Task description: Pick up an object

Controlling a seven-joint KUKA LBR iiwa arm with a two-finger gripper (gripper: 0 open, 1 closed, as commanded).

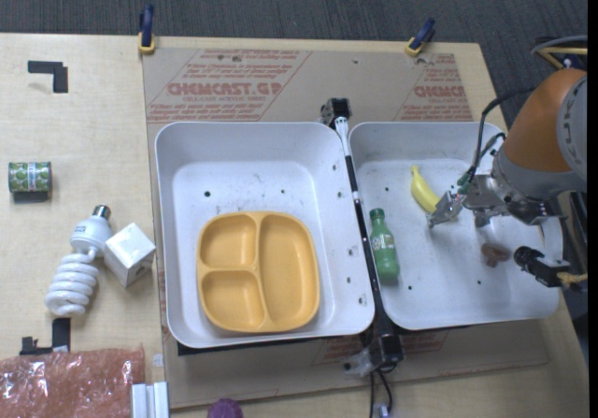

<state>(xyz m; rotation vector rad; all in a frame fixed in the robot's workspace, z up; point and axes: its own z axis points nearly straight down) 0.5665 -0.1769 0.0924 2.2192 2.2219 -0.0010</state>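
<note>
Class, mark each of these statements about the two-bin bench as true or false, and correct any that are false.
1. The yellow divided tray lies in the left bin. True.
2. The green bottle stands in the left bin beside the tray. False: it lies in the right bin, near the wall between the bins.
3. The banana is in the right bin, close to the claw. True.
4. The spiral light bulb rests inside the right bin. False: it lies on the bench, left of both bins, next to a small white box.
5. The green bottle is between the claw's fingers. False: the bottle lies apart from the claw, to its left.
</note>
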